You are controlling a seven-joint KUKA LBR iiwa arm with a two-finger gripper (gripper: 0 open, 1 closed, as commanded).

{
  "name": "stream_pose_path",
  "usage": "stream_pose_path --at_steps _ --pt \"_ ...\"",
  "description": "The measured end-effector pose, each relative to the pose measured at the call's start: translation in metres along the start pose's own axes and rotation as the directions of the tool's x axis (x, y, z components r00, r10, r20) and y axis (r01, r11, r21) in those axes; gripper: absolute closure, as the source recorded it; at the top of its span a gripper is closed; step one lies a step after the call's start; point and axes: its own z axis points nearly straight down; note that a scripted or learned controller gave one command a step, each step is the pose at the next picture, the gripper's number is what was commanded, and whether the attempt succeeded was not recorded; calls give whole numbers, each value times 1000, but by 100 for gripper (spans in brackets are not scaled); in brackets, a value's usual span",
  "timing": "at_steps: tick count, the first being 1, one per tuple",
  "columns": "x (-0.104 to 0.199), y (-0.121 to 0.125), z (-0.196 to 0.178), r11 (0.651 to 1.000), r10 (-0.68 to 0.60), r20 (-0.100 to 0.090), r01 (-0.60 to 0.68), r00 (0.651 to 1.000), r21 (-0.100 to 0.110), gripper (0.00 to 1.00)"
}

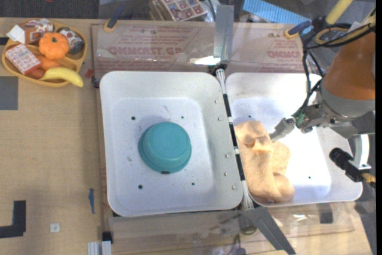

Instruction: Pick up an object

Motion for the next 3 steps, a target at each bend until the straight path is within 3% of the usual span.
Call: stream_pose_path --at_steps 1,2,3 --pt "8 -3 76 988 -155 4 155 988 -10 0" --pt "8 -2 65 988 -153 3 153 988 -15 100" --pt "8 -2 65 988 -154 3 154 988 -14 0"
